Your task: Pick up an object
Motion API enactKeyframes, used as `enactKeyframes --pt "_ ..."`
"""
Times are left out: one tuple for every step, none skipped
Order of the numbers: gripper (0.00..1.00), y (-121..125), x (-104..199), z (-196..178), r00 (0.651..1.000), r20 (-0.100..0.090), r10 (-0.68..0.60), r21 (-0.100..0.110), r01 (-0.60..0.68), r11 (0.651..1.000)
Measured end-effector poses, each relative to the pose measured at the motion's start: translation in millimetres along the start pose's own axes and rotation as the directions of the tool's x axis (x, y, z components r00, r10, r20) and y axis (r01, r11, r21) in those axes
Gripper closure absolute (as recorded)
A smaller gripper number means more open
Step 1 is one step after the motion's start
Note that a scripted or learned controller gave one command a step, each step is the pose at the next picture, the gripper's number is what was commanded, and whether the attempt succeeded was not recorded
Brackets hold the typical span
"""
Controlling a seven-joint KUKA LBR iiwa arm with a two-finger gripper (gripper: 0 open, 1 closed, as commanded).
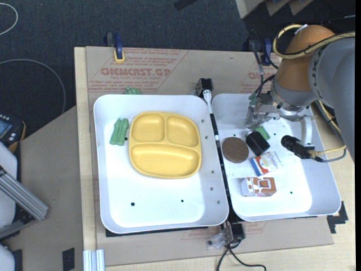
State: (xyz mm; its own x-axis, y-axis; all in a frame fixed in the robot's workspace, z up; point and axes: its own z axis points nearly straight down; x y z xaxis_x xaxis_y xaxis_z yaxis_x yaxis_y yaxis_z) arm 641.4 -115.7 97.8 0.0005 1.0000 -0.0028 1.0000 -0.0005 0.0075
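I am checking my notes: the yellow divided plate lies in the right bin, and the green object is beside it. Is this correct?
Not quite. The yellow divided plate lies in the left bin, not the right one, as the camera view shows. The green object is beside it, as you wrote.

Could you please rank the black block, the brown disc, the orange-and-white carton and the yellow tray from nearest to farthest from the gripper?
Measured from the gripper:
1. black block, just below it, right bin.
2. brown disc, lower left, right bin.
3. orange-and-white carton, near that bin's front.
4. yellow tray, in the left bin.
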Motion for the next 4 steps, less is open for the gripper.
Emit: enactKeyframes --pt "1.0 0 0 -10 1.0 0.001 0.001 -0.002 -0.001 1.0" --pt "1.0 -93 70 -93 1.0 -0.008 -0.006 0.009 0.006 1.0" --pt "1.0 -151 113 -190 1.0 -0.006 -0.007 0.0 0.007 1.0" --pt "1.0 -159 57 -281 1.0 0.0 0.005 -0.006 -0.005 1.0"
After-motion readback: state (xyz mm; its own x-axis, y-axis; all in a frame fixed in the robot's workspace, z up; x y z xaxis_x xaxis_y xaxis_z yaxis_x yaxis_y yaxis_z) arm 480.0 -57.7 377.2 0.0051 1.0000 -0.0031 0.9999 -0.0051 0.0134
